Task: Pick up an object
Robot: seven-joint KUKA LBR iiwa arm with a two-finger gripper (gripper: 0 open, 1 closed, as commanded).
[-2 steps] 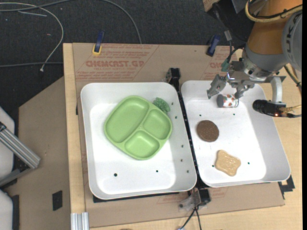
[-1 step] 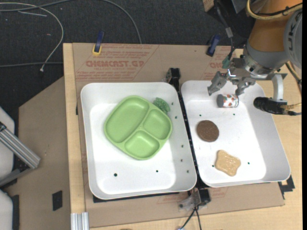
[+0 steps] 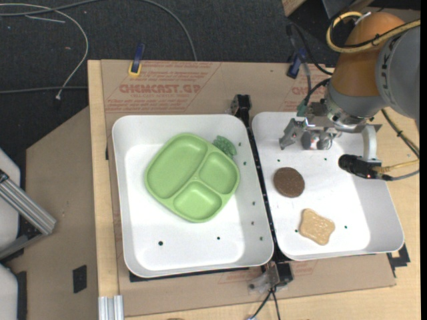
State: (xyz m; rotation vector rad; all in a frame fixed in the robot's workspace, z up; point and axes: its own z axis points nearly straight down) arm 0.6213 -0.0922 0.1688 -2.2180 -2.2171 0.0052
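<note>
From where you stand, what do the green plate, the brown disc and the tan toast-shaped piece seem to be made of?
Green plate: likely moulded plastic, smooth with a soft sheen, three compartments.
Brown disc: matte, speckled, perhaps rubber or foam play food; hard to tell.
Tan toast-shaped piece: probably plastic or rubber toy food, dull surface.

Green plate (image 3: 192,175), brown cookie (image 3: 289,182), tan toast (image 3: 315,227)

red "CHEMCAST GP" print, repeated, on the cardboard sheet (image 3: 167,89)

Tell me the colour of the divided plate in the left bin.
Light green divided plate, clear in the camera view.
</note>
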